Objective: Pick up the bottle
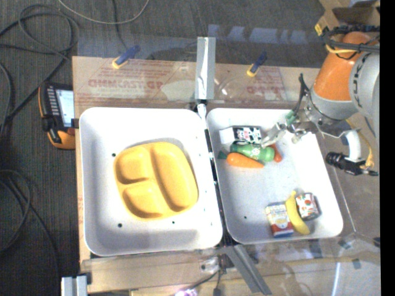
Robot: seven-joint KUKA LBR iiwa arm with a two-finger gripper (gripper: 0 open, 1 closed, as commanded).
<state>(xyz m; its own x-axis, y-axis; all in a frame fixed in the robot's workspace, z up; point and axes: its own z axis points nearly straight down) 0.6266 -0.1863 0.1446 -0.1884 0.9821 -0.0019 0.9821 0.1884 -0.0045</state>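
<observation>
A green bottle (254, 152) lies on its side in the upper part of the right bin (321, 184), with a small red piece at its right end. An orange carrot (244, 160) rests against its front side, and a black-and-white carton (246, 133) lies just behind it. My gripper (276, 134) reaches in from the right at a slant. Its tip is low over the bottle's right end, between the carton and the bottle. Whether it touches the bottle is unclear.
A yellow divided plate (157, 179) sits in the left bin (99, 227). At the right bin's front right lie a small carton (279, 219), a banana (297, 219) and a red-labelled box (307, 205). A metal post (205, 66) stands behind the divider between the bins.
</observation>
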